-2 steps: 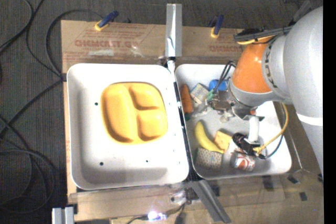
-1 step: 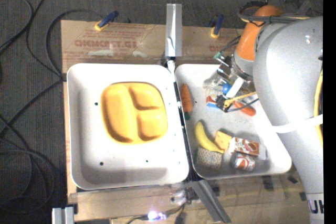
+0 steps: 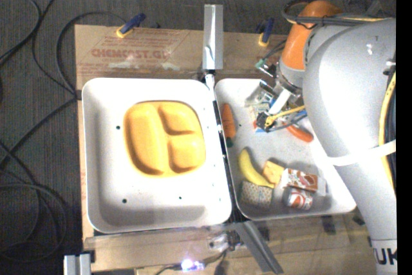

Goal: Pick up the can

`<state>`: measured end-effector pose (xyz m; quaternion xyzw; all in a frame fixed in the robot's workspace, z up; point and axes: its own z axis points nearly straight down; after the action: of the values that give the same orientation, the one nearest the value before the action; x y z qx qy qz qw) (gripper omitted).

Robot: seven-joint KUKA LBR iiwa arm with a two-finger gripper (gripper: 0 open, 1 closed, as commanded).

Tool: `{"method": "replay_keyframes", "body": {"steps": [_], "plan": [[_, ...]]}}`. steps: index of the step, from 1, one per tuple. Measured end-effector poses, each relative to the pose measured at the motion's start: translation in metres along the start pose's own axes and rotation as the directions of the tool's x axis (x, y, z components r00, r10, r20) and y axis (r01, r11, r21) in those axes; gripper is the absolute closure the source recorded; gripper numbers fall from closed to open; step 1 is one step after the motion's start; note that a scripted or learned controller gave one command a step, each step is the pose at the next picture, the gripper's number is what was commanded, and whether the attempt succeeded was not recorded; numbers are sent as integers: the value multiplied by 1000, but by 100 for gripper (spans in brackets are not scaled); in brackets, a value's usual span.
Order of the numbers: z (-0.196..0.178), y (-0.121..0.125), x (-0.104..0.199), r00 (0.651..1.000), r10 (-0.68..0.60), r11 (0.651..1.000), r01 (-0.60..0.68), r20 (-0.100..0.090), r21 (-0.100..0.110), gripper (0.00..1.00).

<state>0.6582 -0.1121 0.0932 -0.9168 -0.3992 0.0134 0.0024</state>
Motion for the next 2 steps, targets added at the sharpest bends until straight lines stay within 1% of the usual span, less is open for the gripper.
{"method": "replay_keyframes", "body": {"steps": [1, 2], "plan": [[8, -78, -72, 990, 138, 990, -139, -27, -16, 0], [-2, -78, -70, 990, 137, 990, -137, -30, -15, 100]]}}
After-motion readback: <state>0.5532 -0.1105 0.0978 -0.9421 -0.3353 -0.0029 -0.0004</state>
